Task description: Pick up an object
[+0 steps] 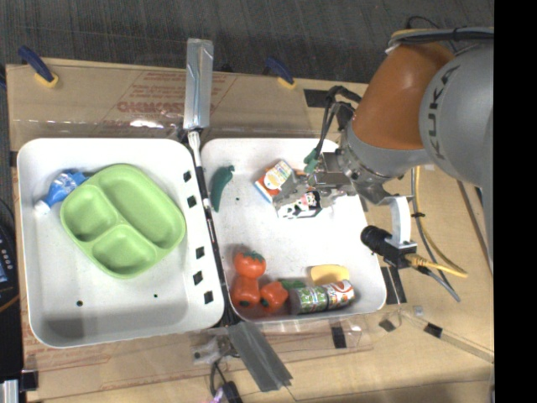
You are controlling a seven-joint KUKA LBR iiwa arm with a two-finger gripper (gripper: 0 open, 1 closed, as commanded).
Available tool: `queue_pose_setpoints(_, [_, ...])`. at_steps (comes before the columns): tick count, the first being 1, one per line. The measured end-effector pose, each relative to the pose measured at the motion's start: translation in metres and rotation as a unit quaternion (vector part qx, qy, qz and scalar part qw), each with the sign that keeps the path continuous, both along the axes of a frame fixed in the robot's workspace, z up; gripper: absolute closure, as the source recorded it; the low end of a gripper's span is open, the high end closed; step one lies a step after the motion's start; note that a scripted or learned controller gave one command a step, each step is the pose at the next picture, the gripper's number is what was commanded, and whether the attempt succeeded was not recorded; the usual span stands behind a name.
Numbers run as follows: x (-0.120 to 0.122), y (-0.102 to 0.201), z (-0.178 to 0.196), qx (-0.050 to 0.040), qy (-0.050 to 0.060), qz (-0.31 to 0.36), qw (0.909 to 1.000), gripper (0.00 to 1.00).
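Right bin (252,154), near wall: a printed drink can (321,296) lying on its side against the front rim; a yellow block-like piece (328,273) just behind it, touching or nearly so; to the can's left, a cluster of orange-red toy pieces (252,284), tight in the near-left corner by the divider between bins.

Left bin (50,309), middle ground: a light green three-compartment plate (123,219) sitting flat, filling much of the floor; a blue-and-white item (60,185) tucked behind its far-left edge, partly hidden by the plate, identity unclear.

Right bin, mid to far: a black-and-white spotted object (300,206), cow-patterned, directly under the gripper (323,183); gripper low over the bin floor at this object, seemingly touching it; finger positions masked by the wrist body, so open or closed I cannot tell, and no grasp can be confirmed; a small orange-and-white carton (274,179) just left of the spotted object, tilted, close to touching it; a dark green curved piece (221,183) lying at the left wall, well apart from the carton.

Beyond: grey arm (445,116) with orange band entering from the right; cardboard sheet (151,95) under the far edge of both bins; blue clamps (38,64) on its far rim.
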State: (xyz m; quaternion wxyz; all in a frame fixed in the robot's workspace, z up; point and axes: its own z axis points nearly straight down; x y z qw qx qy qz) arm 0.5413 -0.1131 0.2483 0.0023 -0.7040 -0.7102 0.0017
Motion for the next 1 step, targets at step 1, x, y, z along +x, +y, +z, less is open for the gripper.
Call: queue_pose_setpoints(1, [0.0636,-0.0428,-0.0458,-0.001,0.0,-0.07,0.9975,0.0])
